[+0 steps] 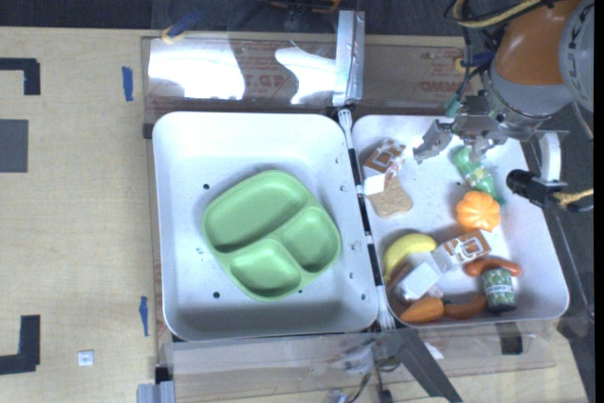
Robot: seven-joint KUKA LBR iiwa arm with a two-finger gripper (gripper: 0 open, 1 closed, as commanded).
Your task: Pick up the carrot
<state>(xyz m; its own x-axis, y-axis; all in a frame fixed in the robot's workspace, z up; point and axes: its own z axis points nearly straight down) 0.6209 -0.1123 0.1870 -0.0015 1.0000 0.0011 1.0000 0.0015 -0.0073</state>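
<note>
The carrot [423, 310], a small orange piece, lies at the front edge of the right bin [547, 245], partly under a white block [418, 281]. My gripper [461, 141] hovers over the back of that bin, far from the carrot. Its fingers are spread open with nothing between them. A green leafy item [469, 165] lies just below the fingers.
Crowding the right bin are an orange pumpkin-like toy [478, 210], a yellow fruit [409, 250], a cookie [390, 198], a brown packet [382, 156], a small box [465, 248], a green bottle [498, 290] and a reddish sausage [462, 307]. The left bin holds a green divided plate [272, 234].
</note>
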